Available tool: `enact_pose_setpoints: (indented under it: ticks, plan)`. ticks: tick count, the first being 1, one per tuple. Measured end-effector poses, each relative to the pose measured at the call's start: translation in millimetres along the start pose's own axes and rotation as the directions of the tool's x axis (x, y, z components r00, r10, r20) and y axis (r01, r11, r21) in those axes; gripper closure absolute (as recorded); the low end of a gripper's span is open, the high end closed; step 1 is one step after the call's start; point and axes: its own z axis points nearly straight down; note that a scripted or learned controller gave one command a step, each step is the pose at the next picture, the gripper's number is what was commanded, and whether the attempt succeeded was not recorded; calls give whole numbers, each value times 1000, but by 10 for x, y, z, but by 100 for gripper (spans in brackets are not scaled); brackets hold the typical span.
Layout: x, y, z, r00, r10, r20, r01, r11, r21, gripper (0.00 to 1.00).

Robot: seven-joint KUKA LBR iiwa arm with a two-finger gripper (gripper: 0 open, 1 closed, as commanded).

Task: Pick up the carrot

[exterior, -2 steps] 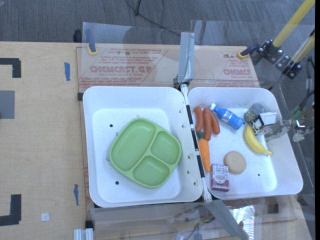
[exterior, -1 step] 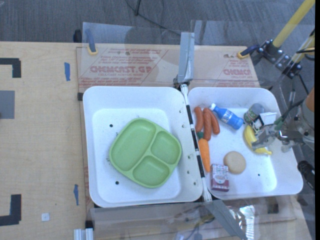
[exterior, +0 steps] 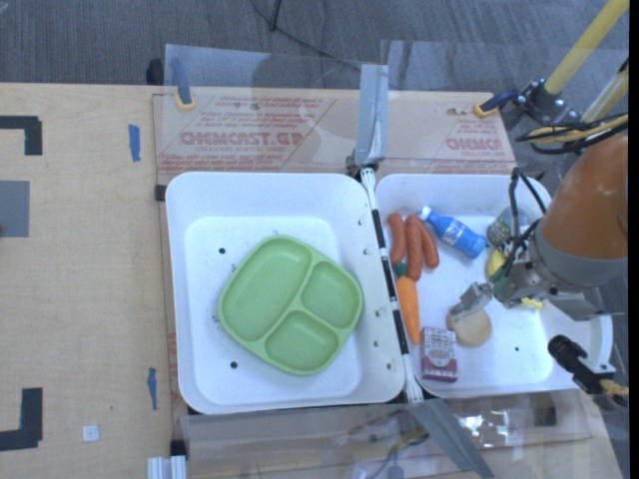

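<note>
The carrot [exterior: 407, 308] lies lengthwise in the right bin [exterior: 519, 359], against its left wall, just below the sausages. It is orange with a pale green top end. My gripper [exterior: 486, 294] hangs over the middle of the right bin, to the right of the carrot and apart from it. It sits just above a tan round item [exterior: 471, 328]. Nothing shows held in it.
Sausages [exterior: 413, 241], a blue bottle [exterior: 451, 233], a green can [exterior: 500, 232], a yellow item [exterior: 494, 263] and a red box [exterior: 437, 355] share the right bin. A green divided plate [exterior: 290, 304] lies in the left bin [exterior: 200, 218].
</note>
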Motion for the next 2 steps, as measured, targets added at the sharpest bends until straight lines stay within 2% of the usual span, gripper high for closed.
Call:
enact_pose_setpoints:
  ticks: [1, 2]
  plan:
    - [105, 870, 496, 1000, 0, 8, 0, 1000, -14, 0]
    - [165, 376, 498, 998, 55, 7, -54, 998, -16, 0]
